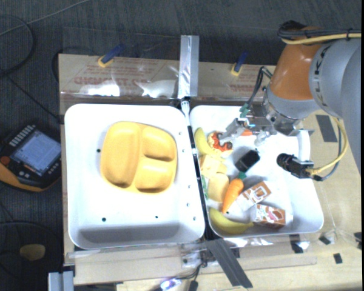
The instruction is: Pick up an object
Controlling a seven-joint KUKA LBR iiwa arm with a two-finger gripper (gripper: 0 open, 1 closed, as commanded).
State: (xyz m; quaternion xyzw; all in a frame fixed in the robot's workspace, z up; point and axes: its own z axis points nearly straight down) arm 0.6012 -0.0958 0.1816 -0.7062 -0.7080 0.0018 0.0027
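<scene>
My gripper (247,132) hangs over the back of the right bin (309,205). Its two grey fingers (233,128) are spread apart, open, with nothing clearly between them. Just below it lies a small black object (247,159). A red and white toy (218,139) sits by the left fingertip. Further toward the front lie an orange carrot (232,193), two small brown-and-white cartons (270,214), a banana (227,224) and pale yellow pieces (213,171). Another banana (199,140) rests along the bin's left wall.
The left bin (85,223) holds a large yellow divided plate (137,156). A ridge (194,180) separates the two bins. The grey arm with its orange band (294,71) and a black cable (294,165) cover the right bin's back right corner.
</scene>
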